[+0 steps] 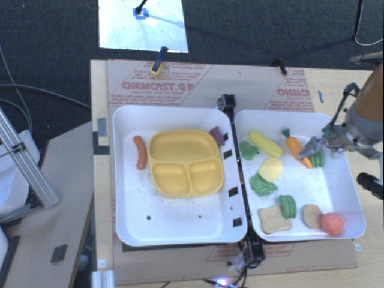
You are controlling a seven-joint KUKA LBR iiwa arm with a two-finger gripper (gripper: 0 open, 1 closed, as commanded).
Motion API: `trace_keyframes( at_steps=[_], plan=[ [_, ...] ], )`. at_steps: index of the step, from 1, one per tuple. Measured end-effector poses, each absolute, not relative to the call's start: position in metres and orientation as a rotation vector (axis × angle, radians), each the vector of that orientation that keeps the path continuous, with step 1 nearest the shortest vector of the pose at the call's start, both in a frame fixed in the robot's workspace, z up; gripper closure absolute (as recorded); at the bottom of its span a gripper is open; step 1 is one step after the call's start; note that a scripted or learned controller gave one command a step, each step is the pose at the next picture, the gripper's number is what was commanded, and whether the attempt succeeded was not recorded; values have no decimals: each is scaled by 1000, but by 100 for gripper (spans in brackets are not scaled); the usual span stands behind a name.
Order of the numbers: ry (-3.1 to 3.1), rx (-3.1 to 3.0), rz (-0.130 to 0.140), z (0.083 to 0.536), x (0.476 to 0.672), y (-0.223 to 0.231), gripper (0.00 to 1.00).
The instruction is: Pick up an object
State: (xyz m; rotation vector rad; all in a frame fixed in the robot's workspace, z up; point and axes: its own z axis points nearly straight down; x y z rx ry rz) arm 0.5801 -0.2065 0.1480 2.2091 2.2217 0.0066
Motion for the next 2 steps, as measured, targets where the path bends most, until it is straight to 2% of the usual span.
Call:
trace_keyframes(
  at_steps=[1, 2],
  plan=[
    [2228, 2206, 4, 155, 579, -207, 100],
    [2225, 2232, -8, 87, 485, -207, 100]
  ],
)
